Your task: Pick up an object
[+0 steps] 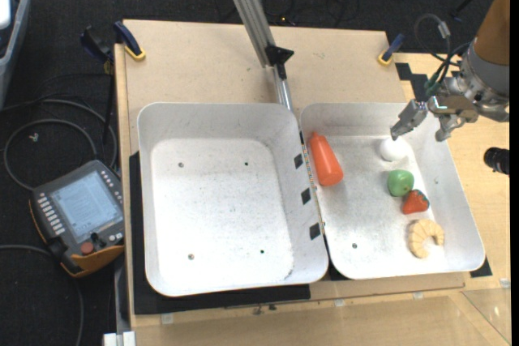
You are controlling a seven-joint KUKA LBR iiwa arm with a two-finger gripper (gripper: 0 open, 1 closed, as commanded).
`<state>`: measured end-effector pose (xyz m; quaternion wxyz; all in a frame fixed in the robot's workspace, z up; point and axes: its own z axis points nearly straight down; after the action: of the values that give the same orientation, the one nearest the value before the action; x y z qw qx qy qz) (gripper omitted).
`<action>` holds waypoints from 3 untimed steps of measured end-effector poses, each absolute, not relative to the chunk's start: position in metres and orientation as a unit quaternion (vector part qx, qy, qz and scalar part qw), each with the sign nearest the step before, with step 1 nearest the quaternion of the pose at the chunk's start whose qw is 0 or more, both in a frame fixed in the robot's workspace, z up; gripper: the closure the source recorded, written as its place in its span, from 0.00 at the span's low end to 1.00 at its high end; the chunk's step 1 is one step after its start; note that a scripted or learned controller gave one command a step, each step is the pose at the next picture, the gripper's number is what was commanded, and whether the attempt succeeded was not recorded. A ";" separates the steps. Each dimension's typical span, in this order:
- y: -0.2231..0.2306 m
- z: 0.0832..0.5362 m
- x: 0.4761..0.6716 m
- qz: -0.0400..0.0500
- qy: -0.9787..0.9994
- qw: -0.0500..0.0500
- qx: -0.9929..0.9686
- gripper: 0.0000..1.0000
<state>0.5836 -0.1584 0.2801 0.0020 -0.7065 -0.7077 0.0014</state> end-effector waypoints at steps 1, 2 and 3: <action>-0.158 0.283 0.584 0.000 -0.708 0.000 -0.706 0.00; -0.156 0.232 0.574 0.002 -0.707 0.002 -0.707 0.00; -0.151 0.168 0.575 0.002 -0.707 0.003 -0.707 0.00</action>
<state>0.5746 -0.1510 0.1679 0.0028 -0.7073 -0.7069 0.0019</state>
